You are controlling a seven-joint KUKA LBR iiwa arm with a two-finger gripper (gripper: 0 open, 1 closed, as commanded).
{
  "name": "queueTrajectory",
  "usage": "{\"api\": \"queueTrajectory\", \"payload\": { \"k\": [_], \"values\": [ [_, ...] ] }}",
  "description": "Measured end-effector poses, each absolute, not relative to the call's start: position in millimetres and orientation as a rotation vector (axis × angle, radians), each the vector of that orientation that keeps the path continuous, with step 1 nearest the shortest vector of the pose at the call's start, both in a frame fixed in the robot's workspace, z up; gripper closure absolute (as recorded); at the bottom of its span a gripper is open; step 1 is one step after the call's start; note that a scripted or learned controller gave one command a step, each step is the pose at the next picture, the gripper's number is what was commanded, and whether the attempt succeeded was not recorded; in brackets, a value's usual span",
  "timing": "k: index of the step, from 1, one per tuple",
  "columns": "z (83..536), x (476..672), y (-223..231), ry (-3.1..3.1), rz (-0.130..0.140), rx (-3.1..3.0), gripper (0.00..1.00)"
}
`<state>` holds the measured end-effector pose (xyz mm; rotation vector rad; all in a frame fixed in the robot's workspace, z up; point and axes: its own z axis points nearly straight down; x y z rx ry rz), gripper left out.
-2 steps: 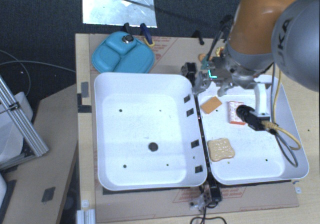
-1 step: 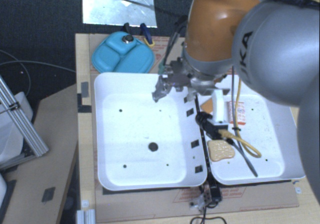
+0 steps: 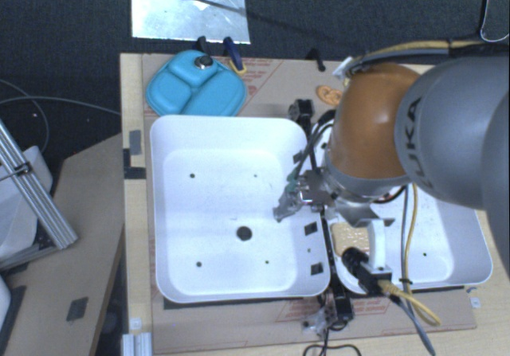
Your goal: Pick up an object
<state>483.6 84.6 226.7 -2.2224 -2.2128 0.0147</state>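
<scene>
Grey arm (image 3: 430, 131) hides most of the right bin (image 3: 470, 263) — contents unclear.

The grey arm (image 3: 454, 131) is showing dark letters on its casing, running sideways along its rounded edge; "UKA" is readable, and the start of the word is curving out of sight. The cardboard sheet (image 3: 271, 72) under the bins is carrying faint reddish print, too blurred to read.
</scene>
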Motion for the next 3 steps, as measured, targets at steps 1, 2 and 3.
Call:
{"api": "queueTrajectory", "payload": {
  "k": [1, 2, 3],
  "values": [
    [241, 487.4, 88, -2.226, -0.005, -2.218, 1.00],
    [428, 487.7, 142, -2.239, -0.032, -2.215, 1.00],
    [429, 487.5, 140, -2.235, -0.010, -2.212, 1.00]
  ]
}}
